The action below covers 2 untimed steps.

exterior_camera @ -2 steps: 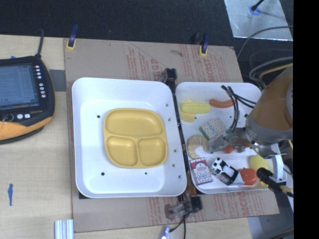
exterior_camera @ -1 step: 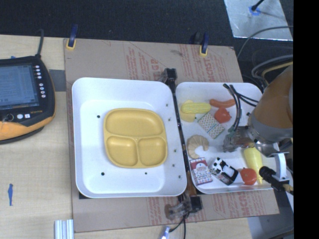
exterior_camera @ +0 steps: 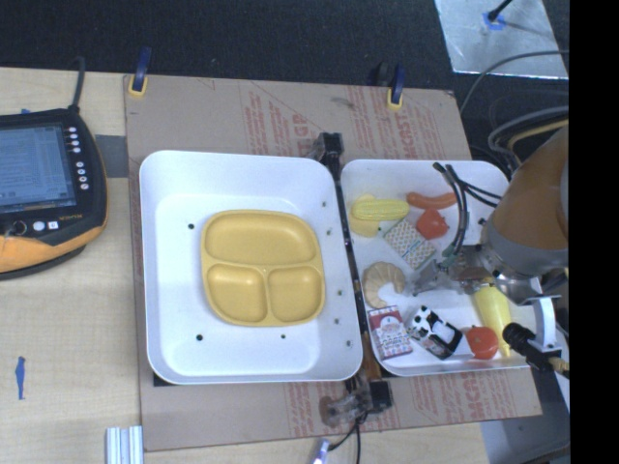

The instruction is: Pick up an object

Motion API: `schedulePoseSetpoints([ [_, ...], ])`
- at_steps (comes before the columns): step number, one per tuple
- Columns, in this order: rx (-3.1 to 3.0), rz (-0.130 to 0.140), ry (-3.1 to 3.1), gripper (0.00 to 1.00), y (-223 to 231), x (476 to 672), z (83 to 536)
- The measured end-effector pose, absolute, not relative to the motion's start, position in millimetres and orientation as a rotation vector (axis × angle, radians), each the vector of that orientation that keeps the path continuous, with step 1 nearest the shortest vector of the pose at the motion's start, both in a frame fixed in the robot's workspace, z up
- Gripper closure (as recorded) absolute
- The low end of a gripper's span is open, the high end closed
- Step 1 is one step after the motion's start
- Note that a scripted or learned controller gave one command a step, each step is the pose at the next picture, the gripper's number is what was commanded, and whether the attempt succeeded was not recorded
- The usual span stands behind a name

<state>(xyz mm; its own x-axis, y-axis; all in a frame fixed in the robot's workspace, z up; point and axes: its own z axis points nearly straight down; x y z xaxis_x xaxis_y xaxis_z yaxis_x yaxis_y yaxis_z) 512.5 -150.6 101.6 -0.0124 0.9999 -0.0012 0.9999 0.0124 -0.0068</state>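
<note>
The arm (exterior_camera: 517,245) has a rounded, smooth grey casing with a dull sheen. Above the wrist it carries a broad orange band (exterior_camera: 544,187) that wraps the full visible width of the housing. A loose bundle of black cables (exterior_camera: 462,211) runs outside the casing. The gripper (exterior_camera: 432,276) is bare grey metal, angular and unpainted.

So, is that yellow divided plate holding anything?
Empty. All three compartments of the yellow plate show bare plastic, with nothing lying in them.
</note>
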Motion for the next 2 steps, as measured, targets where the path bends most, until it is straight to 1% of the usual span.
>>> schedulePoseSetpoints([
  [1, -2.214, 0.003, -2.225, 0.0, -141.8, 576.9, 91.8],
  [2, -2.216, 0.001, -2.224, 0.0, -147.4, 627.9, 92.4],
])
